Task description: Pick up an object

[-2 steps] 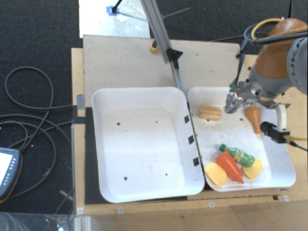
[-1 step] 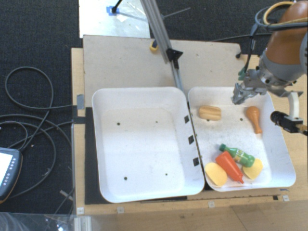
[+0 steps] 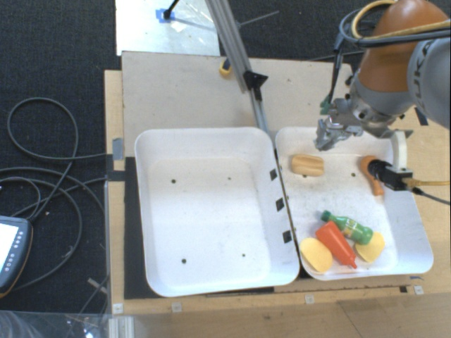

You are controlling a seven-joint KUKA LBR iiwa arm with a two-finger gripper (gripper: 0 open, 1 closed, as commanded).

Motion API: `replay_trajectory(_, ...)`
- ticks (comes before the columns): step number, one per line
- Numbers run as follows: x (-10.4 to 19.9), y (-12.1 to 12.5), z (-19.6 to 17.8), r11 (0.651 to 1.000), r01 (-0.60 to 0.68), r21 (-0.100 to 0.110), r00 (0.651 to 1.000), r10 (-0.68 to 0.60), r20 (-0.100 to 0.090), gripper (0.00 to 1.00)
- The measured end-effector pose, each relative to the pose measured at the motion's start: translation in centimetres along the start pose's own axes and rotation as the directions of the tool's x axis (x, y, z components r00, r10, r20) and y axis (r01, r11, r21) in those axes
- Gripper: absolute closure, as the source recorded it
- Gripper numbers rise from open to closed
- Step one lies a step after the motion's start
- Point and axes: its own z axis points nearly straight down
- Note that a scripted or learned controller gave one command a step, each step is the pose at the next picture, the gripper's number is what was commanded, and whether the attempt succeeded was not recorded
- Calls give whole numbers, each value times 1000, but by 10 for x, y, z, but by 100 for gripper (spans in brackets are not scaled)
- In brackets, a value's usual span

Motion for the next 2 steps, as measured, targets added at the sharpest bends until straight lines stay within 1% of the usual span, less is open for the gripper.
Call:
replay_trajectory(1, 49, 10, 12, 1000, 0, 1, 1000, 0, -1, 100)
replay_trajectory(2, 105, 16, 22, 1000, 1, 1, 1000, -1, -1, 100)
